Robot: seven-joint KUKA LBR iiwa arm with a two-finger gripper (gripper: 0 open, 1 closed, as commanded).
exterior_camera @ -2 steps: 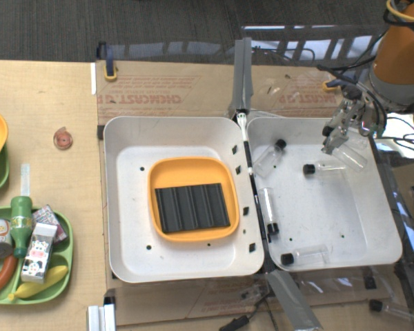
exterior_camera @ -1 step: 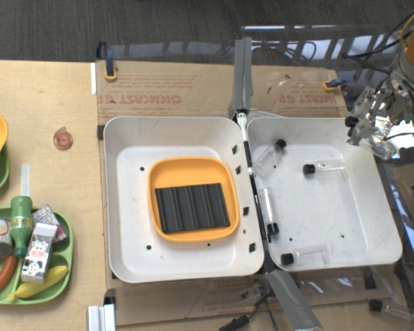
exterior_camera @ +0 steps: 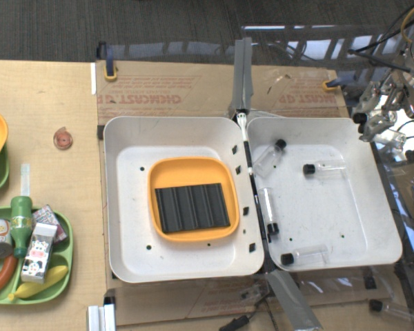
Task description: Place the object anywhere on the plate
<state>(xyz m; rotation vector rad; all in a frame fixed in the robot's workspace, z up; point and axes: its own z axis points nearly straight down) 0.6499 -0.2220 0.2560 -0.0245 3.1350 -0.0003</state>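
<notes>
An orange plate (exterior_camera: 160, 176) sits in the middle of the left bin (exterior_camera: 124, 205). A black ribbed rectangular object (exterior_camera: 193, 207) lies flat on the plate, filling most of its centre. My gripper (exterior_camera: 377, 121) hangs at the far upper right, over the outer rim of the right bin (exterior_camera: 372, 205), among cables and metal parts. It is well away from the plate and from the black object.
Several clear tubes with black caps lie in the right bin: one near the divider (exterior_camera: 270, 154), one in the middle (exterior_camera: 322, 169), one along the divider (exterior_camera: 268, 212), one at the front (exterior_camera: 303, 257). A green tray of toy food (exterior_camera: 27, 254) stands on the bench at left.
</notes>
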